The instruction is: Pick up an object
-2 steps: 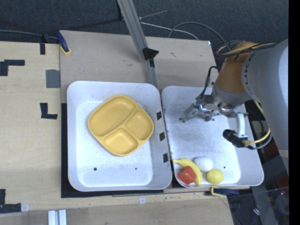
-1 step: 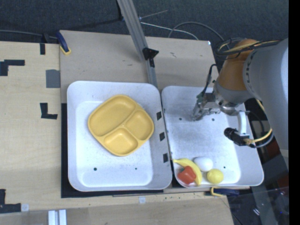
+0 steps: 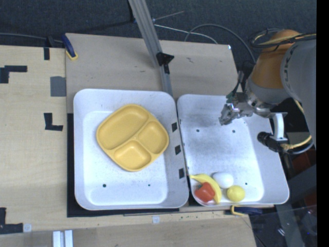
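Gripper (image 3: 230, 115) above right bin (image 3: 216, 143), toys (image 3: 216, 185) below

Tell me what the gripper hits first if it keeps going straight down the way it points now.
Most likely the bare floor of the right bin: the gripper hangs over its upper part, well away from the toys at the near edge. Depth is hard to judge.

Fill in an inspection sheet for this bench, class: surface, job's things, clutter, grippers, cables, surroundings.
Surface: left bin and right bin, side by side on a wooden bench.
Job's things: banana, red item, white egg and yellow ball bunched at the right bin's near edge.
Clutter: yellow tray in left bin.
Grippers: gripper over the right bin's far part, holding nothing visible.
Cables: thin cable behind the bench.
Surroundings: metal pole, dark floor.
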Robot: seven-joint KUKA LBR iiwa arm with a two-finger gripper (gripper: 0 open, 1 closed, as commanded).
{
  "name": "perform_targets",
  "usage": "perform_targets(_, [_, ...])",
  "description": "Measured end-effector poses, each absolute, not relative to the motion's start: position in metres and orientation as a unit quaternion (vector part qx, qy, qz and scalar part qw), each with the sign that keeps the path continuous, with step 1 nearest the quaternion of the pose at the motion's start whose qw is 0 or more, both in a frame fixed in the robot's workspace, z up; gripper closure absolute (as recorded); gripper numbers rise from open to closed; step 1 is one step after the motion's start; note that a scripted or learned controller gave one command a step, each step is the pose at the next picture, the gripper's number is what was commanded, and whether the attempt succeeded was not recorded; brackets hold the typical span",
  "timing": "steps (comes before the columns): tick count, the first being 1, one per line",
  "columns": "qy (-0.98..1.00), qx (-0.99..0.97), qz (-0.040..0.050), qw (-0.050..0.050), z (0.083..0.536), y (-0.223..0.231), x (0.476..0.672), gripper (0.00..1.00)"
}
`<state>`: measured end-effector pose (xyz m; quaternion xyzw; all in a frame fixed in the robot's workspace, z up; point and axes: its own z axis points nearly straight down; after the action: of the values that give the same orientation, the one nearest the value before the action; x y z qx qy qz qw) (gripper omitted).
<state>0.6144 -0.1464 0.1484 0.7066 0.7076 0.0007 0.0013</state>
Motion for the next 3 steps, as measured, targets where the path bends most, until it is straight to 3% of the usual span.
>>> perform_targets(1, [0.708,0.706,0.0013,0.002,0.197,-0.143,0.617,1.00])
perform_targets(2, [0.708,0.707,0.0005,0.000,0.216,-0.142,0.617,1.00])
perform_targets(3, [0.709,0.705,-0.0008,-0.001,0.208,-0.095,0.601,1.00])
